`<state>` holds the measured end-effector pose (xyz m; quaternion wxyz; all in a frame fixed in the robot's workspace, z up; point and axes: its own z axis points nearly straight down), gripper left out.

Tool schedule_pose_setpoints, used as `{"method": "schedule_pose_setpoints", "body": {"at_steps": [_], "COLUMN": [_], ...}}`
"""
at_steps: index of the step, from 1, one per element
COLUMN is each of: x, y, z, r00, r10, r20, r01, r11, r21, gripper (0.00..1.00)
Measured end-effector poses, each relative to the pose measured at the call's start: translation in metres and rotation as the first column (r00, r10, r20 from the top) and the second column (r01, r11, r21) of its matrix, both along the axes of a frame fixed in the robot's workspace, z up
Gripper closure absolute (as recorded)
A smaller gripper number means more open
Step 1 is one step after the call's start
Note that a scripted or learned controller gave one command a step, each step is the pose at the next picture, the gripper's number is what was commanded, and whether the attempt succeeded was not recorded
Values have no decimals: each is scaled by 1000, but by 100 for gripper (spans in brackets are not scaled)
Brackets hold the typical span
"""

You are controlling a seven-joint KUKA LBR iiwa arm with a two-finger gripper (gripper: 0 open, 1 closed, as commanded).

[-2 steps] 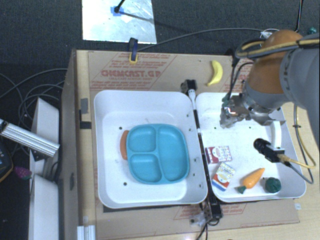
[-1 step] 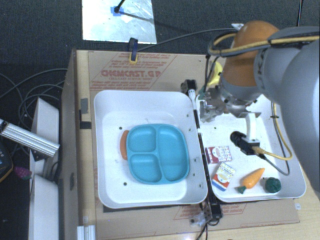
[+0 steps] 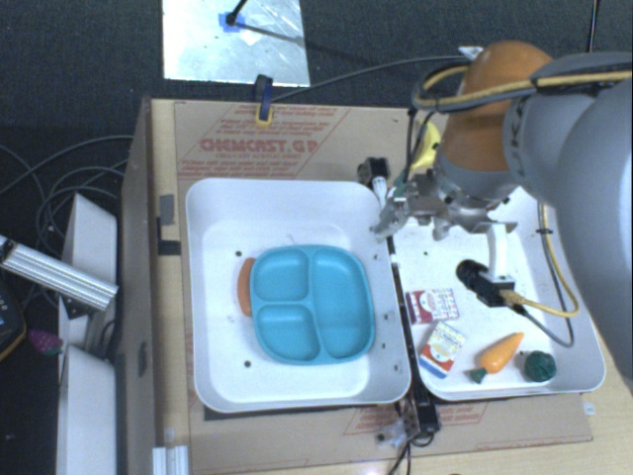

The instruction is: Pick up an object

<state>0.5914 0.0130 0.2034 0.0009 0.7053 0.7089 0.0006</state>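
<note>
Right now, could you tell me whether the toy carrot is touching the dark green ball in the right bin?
Apart. The camera view shows a strip of white bin floor between the toy carrot and the dark green ball in the right bin.

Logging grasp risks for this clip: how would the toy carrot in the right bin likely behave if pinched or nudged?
The carrot looks tapered and rounded, so it would probably roll or pivot when nudged. Its smooth, plastic-looking skin might slip from a pinch near the tip. It seems light and stiff.
</note>
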Motion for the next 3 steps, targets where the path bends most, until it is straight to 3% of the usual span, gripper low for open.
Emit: {"method": "schedule_pose_setpoints", "body": {"at_steps": [1,2,3], "x": [-13,-12,1], "y": [-57,-56,-1], "z": [-19,-8,18], "r00": [1000,1000,1000], "r10": [-4,1,0], "r20": [-1,1,0], "r01": [4,-1,0], "r11": [1000,1000,1000], "r21": [-1,-1,1], "gripper": [0,100,100]}}
